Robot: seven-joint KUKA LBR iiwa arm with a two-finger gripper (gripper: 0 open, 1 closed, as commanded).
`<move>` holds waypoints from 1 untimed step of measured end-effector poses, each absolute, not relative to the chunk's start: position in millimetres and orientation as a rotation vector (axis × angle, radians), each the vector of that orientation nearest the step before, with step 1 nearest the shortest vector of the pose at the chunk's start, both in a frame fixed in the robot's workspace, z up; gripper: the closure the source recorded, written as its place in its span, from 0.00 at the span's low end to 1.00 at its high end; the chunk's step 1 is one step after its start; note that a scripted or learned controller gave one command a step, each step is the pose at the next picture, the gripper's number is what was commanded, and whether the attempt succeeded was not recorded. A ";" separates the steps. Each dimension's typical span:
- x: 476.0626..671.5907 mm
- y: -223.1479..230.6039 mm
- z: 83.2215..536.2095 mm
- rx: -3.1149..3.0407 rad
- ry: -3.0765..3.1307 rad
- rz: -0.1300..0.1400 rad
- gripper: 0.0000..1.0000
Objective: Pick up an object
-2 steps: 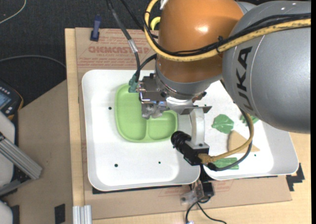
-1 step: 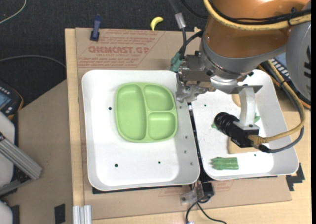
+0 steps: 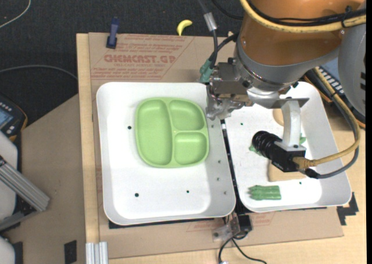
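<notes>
A light green divided plate (image 3: 171, 132) lies flat in the left bin (image 3: 116, 170). In the right bin (image 3: 325, 193), a small dark green ridged piece (image 3: 265, 192) sits near the front edge. A tan object (image 3: 279, 118) peeks out behind the arm's white bracket, and a green scrap (image 3: 254, 148) shows beside the black cylinder (image 3: 267, 143) mounted on the arm. My gripper (image 3: 216, 109) hangs low over the seam between the two bins, just right of the plate's upper right corner. The wrist's bulk hides whatever lies under it.
The arm's orange band and grey wrist (image 3: 290, 30) cover the right bin's back half. Both bins rest on a cardboard sheet (image 3: 145, 56). A blue clip (image 3: 111, 34) and a yellow piece (image 3: 184, 25) lie at its far edge. A yellow cable (image 3: 337, 155) loops over the right bin.
</notes>
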State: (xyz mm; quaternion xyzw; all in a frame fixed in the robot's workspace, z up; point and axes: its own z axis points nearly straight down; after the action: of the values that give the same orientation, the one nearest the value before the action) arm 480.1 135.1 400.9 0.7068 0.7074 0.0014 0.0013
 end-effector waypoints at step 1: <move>480.6 135.7 411.0 2.218 2.220 0.007 1.00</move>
State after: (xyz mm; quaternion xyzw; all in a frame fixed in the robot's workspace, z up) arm 480.6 135.7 411.0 0.7067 0.7075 0.0021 0.0018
